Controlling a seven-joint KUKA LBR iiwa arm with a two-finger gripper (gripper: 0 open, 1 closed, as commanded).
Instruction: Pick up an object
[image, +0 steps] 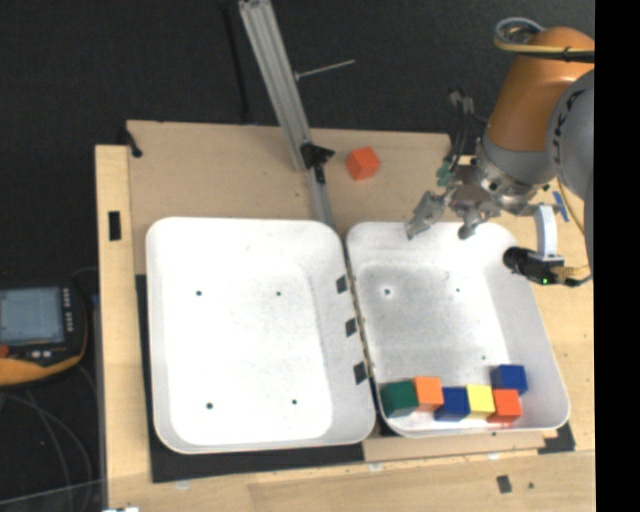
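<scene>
Claw (440, 222) first: I see it hanging over the far edge of the right bin (455, 300), fingers spread apart and nothing between them. Going left to right, the left bin (245, 330) lies on the counter (215, 170); an orange cube (363, 163) sits on the counter beyond the bins. Along the right bin's near wall I see a green block (399, 396), orange block (429, 390), blue block (453, 402), yellow block (481, 399), red-orange block (506, 403) and another blue block (510, 377) clustered together.

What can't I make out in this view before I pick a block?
- Gripper: finger spacing too small and blurred, camera view.
- Block row at the right bin's near wall: near faces hidden behind the rim.
- Arm: cut off at the right.
</scene>
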